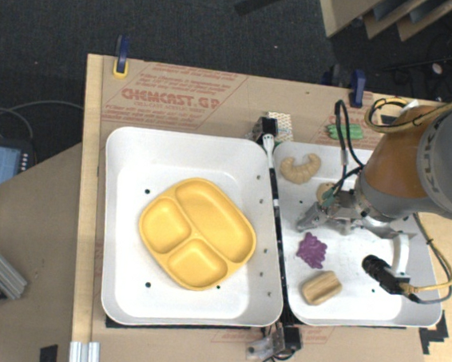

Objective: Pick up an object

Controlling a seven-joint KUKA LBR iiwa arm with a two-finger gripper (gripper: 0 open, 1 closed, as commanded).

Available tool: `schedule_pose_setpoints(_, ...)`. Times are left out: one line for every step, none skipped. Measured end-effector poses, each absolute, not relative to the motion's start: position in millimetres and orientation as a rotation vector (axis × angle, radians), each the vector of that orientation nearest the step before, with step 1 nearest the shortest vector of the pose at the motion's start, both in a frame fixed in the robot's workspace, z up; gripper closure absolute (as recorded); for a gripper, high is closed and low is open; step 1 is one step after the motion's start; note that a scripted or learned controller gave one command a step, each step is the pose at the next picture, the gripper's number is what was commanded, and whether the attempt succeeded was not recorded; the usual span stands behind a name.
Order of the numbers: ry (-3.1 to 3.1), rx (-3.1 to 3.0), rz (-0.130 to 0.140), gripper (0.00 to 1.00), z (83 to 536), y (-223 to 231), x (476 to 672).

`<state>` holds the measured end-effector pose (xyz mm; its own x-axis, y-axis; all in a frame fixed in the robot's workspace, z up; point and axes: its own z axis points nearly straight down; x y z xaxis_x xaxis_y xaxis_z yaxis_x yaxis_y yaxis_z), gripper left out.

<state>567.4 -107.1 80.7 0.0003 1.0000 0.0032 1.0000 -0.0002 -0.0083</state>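
From my remote seat, the biggest thing I see is the counter [178,103], a tan board with red lettering along its far edge. On it sit two shallow white bins side by side. The left bin [132,158] is the larger in view, and a yellow divided plate [196,233] with three compartments lies tilted near its middle. The right bin [357,306] is partly covered by my arm [420,168], grey with an orange band, which comes in from the right and hangs over the bin's far half.

The claw [318,216] sits low at the left side of the right bin, close to the wall between the bins. From this angle I cannot tell how it stands, and I see nothing in it.

Three candidates for the pick lie in the right bin. A curved tan pastry-shaped piece [300,168] rests near the far left corner, beyond the claw. A small purple grape-like cluster [311,249] lies just beside the claw on its near side; whether they touch I cannot tell. A tan bread-like block [321,288] lies nearer still, just past the purple cluster, apart from the claw.
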Motion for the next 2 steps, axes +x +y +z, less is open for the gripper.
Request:
schedule_pose_setpoints(-2.227, -2.224, -0.004, 0.0, 85.0, -115.3, 619.0)
schedule_pose_setpoints(-2.213, -2.191, 0.034, 0.0, 82.1, -121.7, 661.8)
